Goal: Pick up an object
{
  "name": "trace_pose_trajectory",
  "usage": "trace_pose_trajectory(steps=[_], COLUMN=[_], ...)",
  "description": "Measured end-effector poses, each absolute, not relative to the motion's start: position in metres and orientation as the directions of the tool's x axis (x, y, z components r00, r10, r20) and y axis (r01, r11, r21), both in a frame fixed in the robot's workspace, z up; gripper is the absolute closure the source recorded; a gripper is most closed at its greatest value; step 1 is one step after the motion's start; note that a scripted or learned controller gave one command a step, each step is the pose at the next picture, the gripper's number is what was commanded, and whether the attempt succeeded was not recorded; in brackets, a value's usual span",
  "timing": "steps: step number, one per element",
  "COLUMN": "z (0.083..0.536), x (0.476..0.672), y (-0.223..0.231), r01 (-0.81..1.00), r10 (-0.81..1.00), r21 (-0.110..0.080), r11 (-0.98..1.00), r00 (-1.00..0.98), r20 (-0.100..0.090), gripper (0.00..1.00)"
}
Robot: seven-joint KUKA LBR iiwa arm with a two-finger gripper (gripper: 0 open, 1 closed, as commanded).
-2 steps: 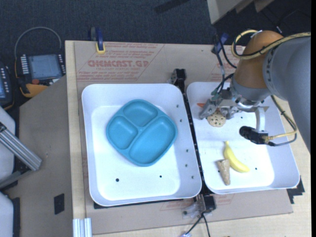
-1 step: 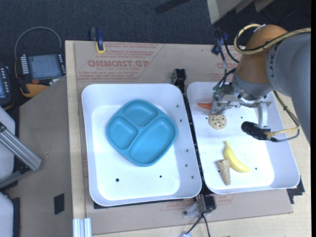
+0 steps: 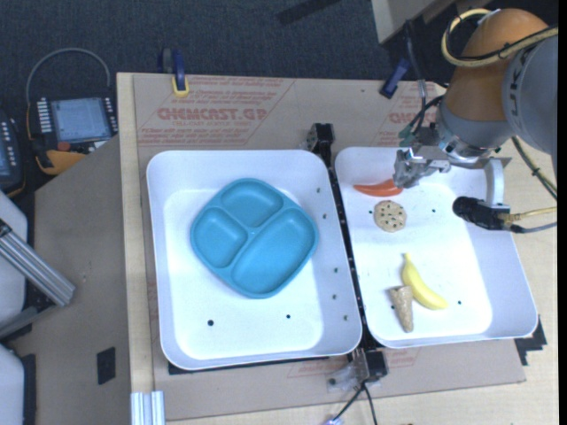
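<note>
Brown cardboard-topped bench [image 3: 221, 113] w/ red lettering holds two shallow white bins; left bin [image 3: 168, 237] carries a blue sectioned plastic plate [image 3: 254, 236], right bin [image 3: 496, 273] a round speckled cookie [image 3: 389, 215], yellow banana [image 3: 421, 286] & beige cone-like piece [image 3: 403, 308]. The two-finger gripper [image 3: 409, 173] sits right over a flat orange-red strip [image 3: 376, 187] at the right bin's far edge, partly covering it; can't tell its grip from here.

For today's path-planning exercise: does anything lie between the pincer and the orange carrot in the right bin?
Nothing visible does. The pincer hangs right above the carrot, at its right end. The cookie lies apart, nearer the camera, and the banana farther still.
</note>
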State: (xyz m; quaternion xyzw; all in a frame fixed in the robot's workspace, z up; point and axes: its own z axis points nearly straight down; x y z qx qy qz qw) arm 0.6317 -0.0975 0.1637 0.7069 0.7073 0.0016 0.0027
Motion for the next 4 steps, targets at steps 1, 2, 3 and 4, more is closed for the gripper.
trace_pose_trajectory(steps=[1, 2, 3, 4], z=[0.203, 0.198, 0.214, 0.227], x=[0.633, 0.638, 0.638, 0.637], y=[-0.098, -0.040, 0.014, 0.067], r01=[1.000, 1.000, 1.000, 1.000], r10=[1.000, 1.000, 1.000, 1.000], r21=[0.007, 0.000, 0.004, 0.003], r11=[0.001, 0.006, 0.006, 0.006], r00=[-0.001, -0.006, -0.006, -0.006], r20=[-0.002, 0.001, 0.001, 0.001], gripper=[1.00, 1.00, 1.00, 1.00])
